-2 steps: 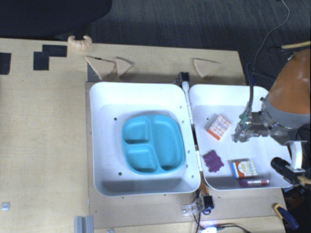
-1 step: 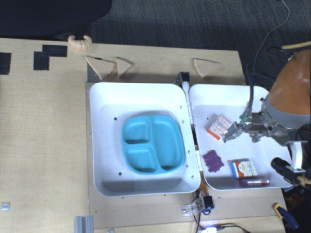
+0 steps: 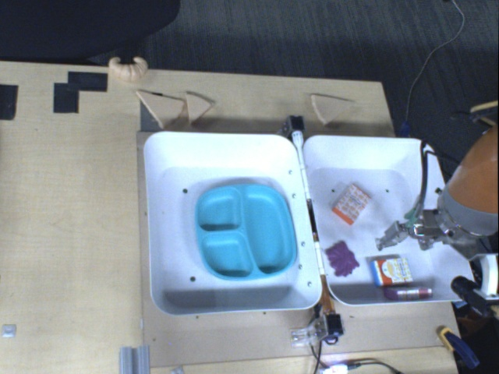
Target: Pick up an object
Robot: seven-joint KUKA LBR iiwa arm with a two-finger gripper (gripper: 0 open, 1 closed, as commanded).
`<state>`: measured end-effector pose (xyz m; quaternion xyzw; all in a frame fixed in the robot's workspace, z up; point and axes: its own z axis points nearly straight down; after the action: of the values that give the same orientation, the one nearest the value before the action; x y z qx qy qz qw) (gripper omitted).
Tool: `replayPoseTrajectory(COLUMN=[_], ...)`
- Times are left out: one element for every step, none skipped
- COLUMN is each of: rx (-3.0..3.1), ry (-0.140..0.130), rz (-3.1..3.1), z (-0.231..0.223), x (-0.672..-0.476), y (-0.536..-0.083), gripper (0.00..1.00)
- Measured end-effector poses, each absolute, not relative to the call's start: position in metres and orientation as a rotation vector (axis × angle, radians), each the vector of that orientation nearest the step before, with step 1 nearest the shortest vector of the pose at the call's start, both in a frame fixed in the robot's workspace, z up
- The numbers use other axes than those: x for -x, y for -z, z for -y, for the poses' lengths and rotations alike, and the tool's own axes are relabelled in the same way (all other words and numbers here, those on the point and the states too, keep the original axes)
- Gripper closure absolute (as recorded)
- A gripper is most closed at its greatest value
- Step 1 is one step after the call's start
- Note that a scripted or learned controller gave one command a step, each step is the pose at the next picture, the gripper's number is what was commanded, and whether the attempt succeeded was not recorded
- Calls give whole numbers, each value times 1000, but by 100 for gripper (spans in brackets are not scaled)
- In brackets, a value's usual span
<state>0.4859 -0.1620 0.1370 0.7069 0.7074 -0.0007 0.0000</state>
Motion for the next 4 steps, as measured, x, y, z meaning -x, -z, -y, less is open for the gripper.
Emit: replayPoseTrajectory(rx=[-2215,-2210,-2210,-2206], ry=[-5,-11,-11,-14], rz=[-2221,-2218,-2219,-2220], z=[143,143,143,142], x=[-488,-491,-491,-492], y=[-87,-98,-98,-109], gripper=[0,100,0,100])
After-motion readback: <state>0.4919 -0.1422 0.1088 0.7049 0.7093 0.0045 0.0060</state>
